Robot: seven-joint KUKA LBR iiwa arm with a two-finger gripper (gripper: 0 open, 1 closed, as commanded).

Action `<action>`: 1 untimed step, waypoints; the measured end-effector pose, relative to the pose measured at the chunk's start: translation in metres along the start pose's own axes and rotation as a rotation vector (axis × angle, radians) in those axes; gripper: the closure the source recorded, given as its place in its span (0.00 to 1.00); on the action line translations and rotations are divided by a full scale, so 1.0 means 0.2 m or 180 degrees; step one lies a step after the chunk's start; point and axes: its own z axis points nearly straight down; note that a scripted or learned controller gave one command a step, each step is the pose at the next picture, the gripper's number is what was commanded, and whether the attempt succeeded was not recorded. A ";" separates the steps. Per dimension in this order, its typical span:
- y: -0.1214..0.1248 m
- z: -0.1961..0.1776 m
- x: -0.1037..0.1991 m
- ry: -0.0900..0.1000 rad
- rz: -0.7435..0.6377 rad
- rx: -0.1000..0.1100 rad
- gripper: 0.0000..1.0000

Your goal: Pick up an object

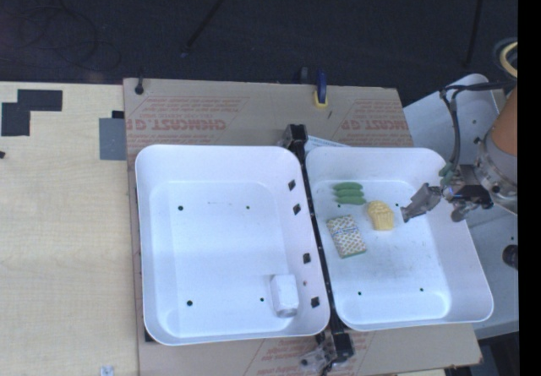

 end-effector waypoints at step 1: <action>0.00 -0.05 0.00 0.0001 -0.0002 0.0005 1.00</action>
